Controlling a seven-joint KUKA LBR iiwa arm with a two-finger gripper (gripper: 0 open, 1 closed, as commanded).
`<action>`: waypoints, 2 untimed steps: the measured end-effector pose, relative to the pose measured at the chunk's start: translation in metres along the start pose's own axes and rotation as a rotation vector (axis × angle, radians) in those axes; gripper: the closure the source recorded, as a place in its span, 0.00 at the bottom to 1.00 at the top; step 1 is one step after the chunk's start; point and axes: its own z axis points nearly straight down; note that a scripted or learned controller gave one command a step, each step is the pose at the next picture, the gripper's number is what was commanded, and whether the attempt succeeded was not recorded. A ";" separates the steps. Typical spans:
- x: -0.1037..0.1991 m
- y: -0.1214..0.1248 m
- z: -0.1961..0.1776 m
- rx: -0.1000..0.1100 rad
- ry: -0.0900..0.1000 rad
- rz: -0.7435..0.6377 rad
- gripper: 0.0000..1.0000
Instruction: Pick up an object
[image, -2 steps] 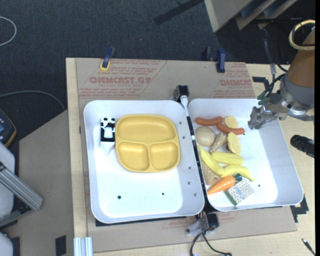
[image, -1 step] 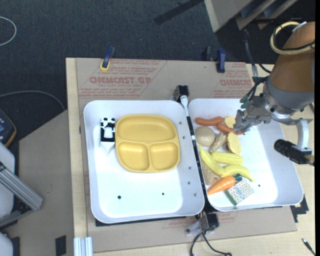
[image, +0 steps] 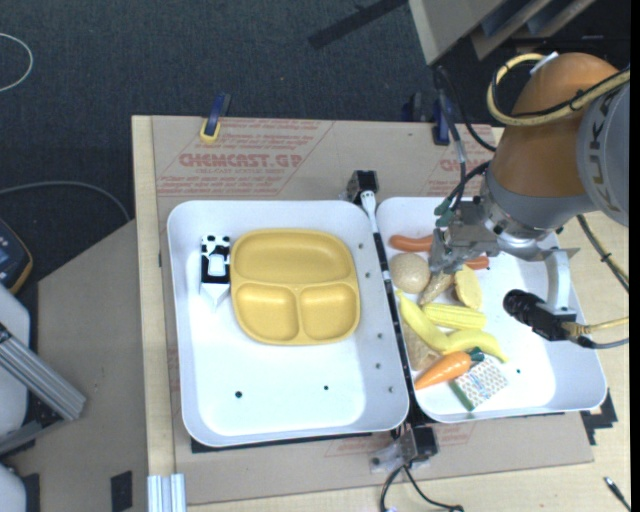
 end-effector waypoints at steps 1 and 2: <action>0.049 -0.017 0.010 0.001 0.000 0.001 1.00; 0.063 -0.034 0.015 0.001 -0.002 0.005 1.00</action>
